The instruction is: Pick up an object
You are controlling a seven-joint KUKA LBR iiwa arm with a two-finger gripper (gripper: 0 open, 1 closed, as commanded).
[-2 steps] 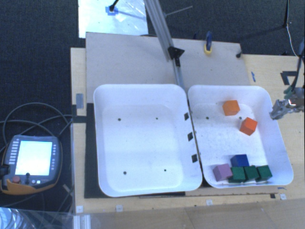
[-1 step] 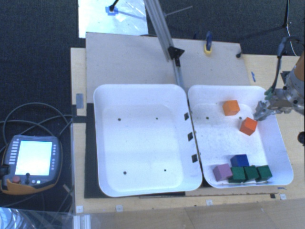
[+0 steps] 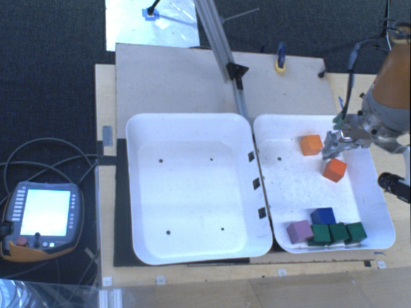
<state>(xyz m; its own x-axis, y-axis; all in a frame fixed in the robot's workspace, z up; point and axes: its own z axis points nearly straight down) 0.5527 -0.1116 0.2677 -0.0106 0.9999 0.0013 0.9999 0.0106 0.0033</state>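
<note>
Two orange blocks (image 3: 311, 144) sit close in the right bin (image 3: 379, 191); the gripper (image 3: 334, 147), grip state unclear, could nudge either aside by descending between them.

The bench (image 3: 192, 76) (pale board) bears two white bins (image 3: 189, 188) side by side, touching.

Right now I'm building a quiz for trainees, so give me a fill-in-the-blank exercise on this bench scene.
1. All the blocks lie in the ____ shallow white bin.
2. The hand hovers between two ____ cube blocks.
3. The small blue cube block sits just behind a row of ____ blocks.
4. The small pale ____ block lies left of that row.

Missing: right; orange; green; purple
</note>
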